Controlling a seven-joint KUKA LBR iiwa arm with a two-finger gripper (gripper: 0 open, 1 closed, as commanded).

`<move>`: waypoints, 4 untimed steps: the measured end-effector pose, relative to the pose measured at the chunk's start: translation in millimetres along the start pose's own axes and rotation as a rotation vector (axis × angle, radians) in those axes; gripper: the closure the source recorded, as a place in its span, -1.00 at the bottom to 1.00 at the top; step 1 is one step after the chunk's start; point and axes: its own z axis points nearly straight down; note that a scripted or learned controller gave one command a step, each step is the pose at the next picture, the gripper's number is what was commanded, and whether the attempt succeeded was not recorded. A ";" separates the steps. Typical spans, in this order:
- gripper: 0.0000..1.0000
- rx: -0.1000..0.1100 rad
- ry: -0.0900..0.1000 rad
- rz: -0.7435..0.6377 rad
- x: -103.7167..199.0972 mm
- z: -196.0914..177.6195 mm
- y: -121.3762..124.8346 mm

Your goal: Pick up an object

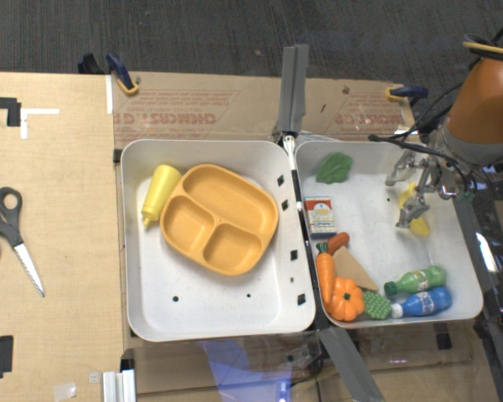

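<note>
My gripper [412,201] hangs over the far right part of the right bin [377,193], below the arm's orange band [484,99]. A small yellow object [419,223] lies right under the gripper's tip, touching it or very close to it. Whether it is gripped is unclear from this angle. Along the right bin's near side lie a carrot [325,276], an orange pumpkin [345,300], a tan wedge [353,268], a green bottle [415,280] and a blue bottle [424,303]. A green leaf [334,167] and a small printed box [319,216] sit near its left wall.
The left bin [210,308] holds a yellow divided plate [220,218] and a yellow bottle [159,193] beside it. Scissors [8,233] lie on the bench at far left. Cables run from the arm past the right bin's far right corner [419,132].
</note>
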 end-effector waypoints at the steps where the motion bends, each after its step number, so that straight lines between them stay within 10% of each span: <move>1: 1.00 0.002 -0.007 -0.002 -2.2 -11.4 0.5; 2: -1.00 0.002 -0.007 -0.002 -2.1 -11.4 0.6; 3: 1.00 0.004 -0.014 -0.003 -4.0 -22.5 0.6; 4: -1.00 0.004 -0.014 -0.003 -3.9 -22.4 0.7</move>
